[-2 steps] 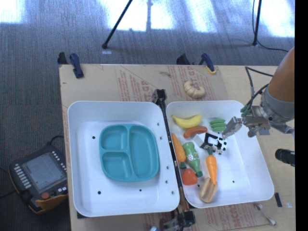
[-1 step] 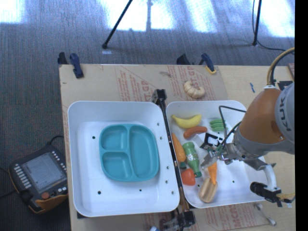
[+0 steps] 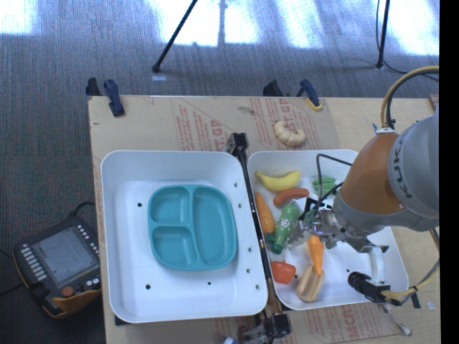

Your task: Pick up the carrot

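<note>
The gripper [image 3: 313, 236] hovers at the carrot's [image 3: 315, 254] 12 o'clock end, apparently pinching its top, so lifting remains.

Strong daylight falls across the carpet [image 3: 215, 20] along the top of the frame in washed-out, overexposed bands. The two white bins [image 3: 115, 192] at centre are evenly lit with soft, faint shadows. The whole picture is slightly soft, fine detail blurred

Glossy plastic carrot [image 3: 315, 254], smooth white bins [image 3: 115, 192], matt teal tray [image 3: 192, 228]
</note>
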